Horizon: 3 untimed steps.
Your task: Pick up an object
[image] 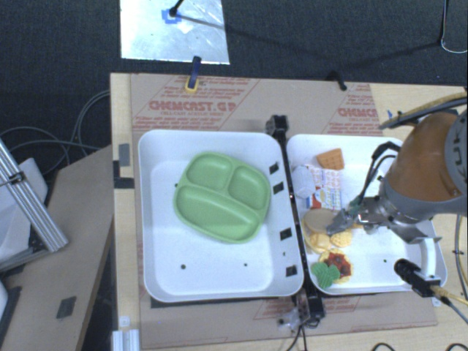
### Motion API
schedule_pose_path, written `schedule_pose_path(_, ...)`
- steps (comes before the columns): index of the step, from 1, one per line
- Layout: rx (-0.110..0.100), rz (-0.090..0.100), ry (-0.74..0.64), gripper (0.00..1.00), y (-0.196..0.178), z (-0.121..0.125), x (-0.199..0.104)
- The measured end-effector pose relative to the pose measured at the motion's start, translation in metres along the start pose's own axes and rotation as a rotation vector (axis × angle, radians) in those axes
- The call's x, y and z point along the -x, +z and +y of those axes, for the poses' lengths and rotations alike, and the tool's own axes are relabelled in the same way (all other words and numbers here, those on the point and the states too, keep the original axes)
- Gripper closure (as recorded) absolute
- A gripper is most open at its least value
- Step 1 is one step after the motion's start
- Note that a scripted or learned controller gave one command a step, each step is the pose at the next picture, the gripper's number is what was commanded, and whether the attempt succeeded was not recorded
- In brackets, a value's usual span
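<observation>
Gripper (pixel 341 224) low in the right bin (pixel 380 269) — poised over the chips (pixel 319 240), likely its target — grip state unreadable.

In the right bin (pixel 409 284), a small heap of items lies along the left side. An orange cracker-like square (pixel 330 158) sits at the far end, a white printed packet (pixel 320 187) lies just below it, then a tan round piece (pixel 319 219) and yellow pieces (pixel 322 240). A red and green toy food cluster (pixel 333 268) lies nearest the front edge.
</observation>
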<state>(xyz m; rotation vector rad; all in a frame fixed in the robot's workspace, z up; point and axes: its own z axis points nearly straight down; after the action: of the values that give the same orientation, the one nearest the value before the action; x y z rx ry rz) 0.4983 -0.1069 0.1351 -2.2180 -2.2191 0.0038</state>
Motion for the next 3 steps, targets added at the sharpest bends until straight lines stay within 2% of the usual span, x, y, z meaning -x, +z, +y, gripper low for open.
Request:
schedule_pose_path(1, 0.006, 0.004, 0.0, 0.0, 0.049, 0.002, -0.001)
schedule_pose_path(2, 0.016, -0.004, 0.0, 1.0, 0.036, 0.004, 0.001)
schedule_pose_path(3, 0.011, -0.002, -0.004, 1.0, -0.017, 0.016, -0.001)
